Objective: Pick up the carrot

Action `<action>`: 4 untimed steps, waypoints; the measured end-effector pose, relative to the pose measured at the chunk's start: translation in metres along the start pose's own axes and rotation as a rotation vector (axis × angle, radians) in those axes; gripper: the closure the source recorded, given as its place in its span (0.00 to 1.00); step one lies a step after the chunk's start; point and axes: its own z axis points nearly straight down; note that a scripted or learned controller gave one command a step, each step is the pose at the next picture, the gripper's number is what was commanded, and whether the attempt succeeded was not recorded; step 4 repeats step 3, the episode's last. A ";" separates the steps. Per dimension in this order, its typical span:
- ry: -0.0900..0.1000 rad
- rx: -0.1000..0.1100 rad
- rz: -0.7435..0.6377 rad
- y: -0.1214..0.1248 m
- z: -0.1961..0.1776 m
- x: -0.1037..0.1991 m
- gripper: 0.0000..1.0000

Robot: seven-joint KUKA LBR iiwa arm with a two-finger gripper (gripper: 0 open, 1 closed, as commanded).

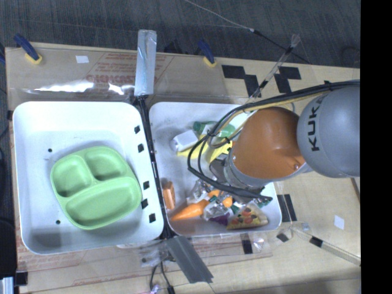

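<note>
Cardboard-covered bench (202, 78) — two white bins (24, 164), carrot (187, 212) in right.

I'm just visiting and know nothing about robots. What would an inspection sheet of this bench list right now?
Surface: bench bearing two white bins side by side, the left bin and the right bin.
Job's things: carrot lying near the front of the right bin.
Clutter: green divided plate in the left bin; slice of toy pizza, a small white item and other small toys in the right bin.
Gripper: hidden under the orange band above the wrist; state cannot be told.
Cables: black and yellow cables looping off the arm.
Surroundings: dark floor behind the bench; blue clamps on its edge.
</note>
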 end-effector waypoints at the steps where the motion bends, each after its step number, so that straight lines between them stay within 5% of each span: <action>1: -0.003 0.008 -0.110 -0.052 -0.080 0.013 1.00; 2: 0.002 0.000 0.057 -0.018 -0.082 -0.017 1.00; 3: 0.000 0.001 0.040 0.054 -0.090 -0.035 1.00; 4: 0.000 0.001 0.040 0.054 -0.090 -0.035 1.00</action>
